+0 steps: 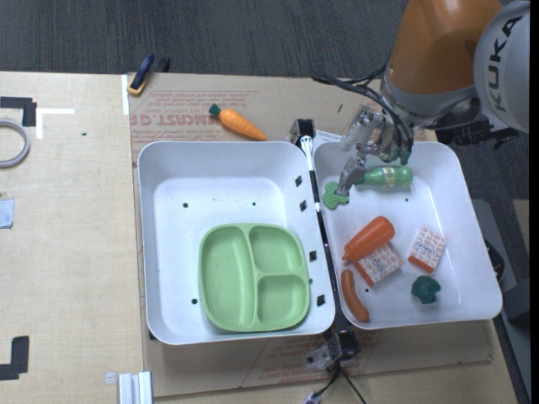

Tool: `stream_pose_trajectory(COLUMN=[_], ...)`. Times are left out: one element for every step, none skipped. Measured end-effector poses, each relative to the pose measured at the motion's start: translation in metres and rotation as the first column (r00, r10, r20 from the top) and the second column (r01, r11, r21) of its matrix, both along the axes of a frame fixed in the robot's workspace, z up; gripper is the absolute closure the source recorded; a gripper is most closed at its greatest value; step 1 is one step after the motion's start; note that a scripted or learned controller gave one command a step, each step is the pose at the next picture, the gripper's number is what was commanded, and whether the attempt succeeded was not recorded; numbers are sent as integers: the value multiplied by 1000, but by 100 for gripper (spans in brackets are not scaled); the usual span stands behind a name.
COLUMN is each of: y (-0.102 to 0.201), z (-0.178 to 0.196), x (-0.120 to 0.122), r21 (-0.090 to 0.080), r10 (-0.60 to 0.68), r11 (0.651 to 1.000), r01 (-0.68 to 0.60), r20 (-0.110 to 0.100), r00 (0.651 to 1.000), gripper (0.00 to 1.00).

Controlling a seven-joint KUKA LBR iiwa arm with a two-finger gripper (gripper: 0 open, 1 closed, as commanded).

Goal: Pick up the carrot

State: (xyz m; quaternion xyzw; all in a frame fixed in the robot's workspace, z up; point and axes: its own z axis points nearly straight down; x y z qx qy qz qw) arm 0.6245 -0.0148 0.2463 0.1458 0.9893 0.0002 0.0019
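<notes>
Gripper at upper right over the green bottle, finger state unclear; should shift left past the bins to the carrot, grasping mid-body.

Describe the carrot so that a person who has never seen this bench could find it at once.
Start at the left white bin, the one holding the green divided plate. Look beyond its far rim, onto the brown cardboard: the carrot lies there, outside both bins. It is orange, tapered, with a green top.
</notes>
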Motion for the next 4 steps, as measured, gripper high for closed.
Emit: stream_pose_trajectory(y=[-2, 51, 120, 191], z=[-39, -54, -45, -122], x=[-41, -95, -132, -133], r21=[0, 0, 0, 1], r10=[276, 420, 512, 626], r11=[961, 908, 859, 780], r01=[-276, -420, -512, -626], r20=[-2, -2, 0, -3], r00=[961, 908, 859, 780], gripper=[0, 0, 0, 0])
